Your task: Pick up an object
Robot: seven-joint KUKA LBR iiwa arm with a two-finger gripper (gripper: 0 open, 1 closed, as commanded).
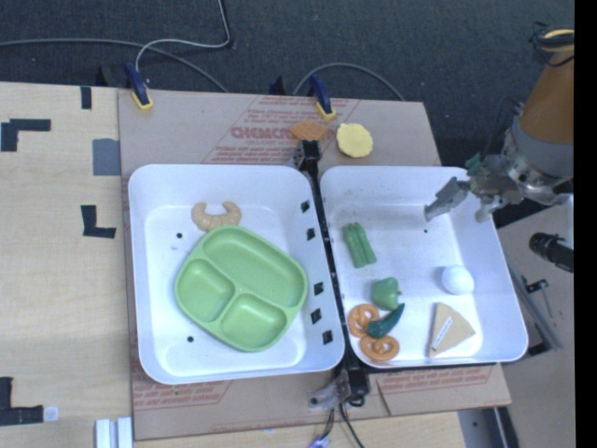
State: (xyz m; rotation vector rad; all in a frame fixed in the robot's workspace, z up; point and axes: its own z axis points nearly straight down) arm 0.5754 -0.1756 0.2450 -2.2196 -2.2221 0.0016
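The arm comes in from the right, grey with its orange band up top, and the gripper hangs over the upper right part of the right bin. One dark finger points down-left toward the bin floor; a second shows just right of it, and there is a clear gap between them, so the fingers stand apart with nothing in them.

Below the gripper, well apart from it, lies the white ball, close to the bin's right wall. Nearer the front right corner sits the tan wedge, tilted with its point upward. Off to the gripper's left, near the bin's inner wall, the green ridged piece lies lengthwise. Farther down, the green pepper sits above a dark teal pod, which touches or overlaps two orange pretzels in the front left corner. None of these touches the gripper.

Over in the left bin, a green divided plate lies at a slant across the middle, with a tan curved pastry just beside its upper edge.

Outside the bins, on the cardboard-covered surface, a yellow round piece rests behind the right bin, next to a brown flat piece.
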